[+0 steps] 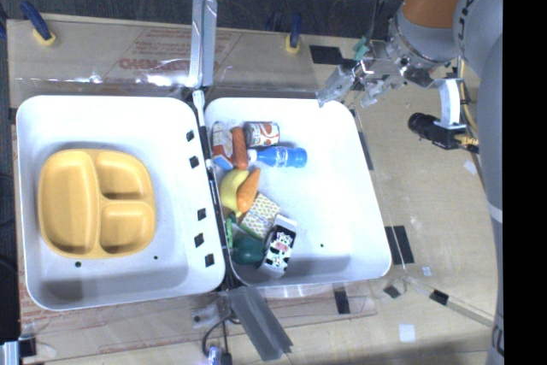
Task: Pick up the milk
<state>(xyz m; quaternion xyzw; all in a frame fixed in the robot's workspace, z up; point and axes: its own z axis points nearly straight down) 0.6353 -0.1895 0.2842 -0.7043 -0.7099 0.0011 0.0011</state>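
Note:
The milk is a small carton with a black-and-white cow pattern. It lies at the near left of the right bin, leaning against a dark green item. My gripper hangs above the far right corner of that bin, well away from the carton. It is open, with nothing between its fingers.
A pile of items runs along the right bin's left wall: a can, a blue bottle, a sausage, a banana, a carrot and a checkered box. The left bin holds a yellow compartment tray.

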